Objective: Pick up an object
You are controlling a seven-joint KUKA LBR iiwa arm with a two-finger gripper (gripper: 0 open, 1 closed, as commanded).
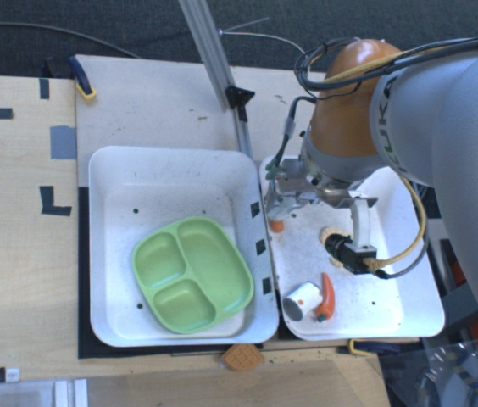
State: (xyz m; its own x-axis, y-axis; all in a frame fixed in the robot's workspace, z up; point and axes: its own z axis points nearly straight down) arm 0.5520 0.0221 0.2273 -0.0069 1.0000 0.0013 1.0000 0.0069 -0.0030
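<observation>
Gripper point(278, 203), closure unclear, hovers at right bin's point(408, 316) left wall, beside small orange piece point(277, 225).

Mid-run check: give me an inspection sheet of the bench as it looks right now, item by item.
Surface: two white bins side by side on a pale bench; left bin, right bin.
Job's things: green divided plate flat in the left bin; in the right bin a white cylinder beside an orange carrot-like piece, and a small orange bit near the divider.
Clutter: a tan waffle-like piece on the bench in front of the bins.
Grippers: the claw is low over the right bin's near-left part; finger state unclear.
Cables: yellow cable looping off the wrist; thin black cable at the back.
Surroundings: slanted metal pole, blue-yellow clamp.
</observation>
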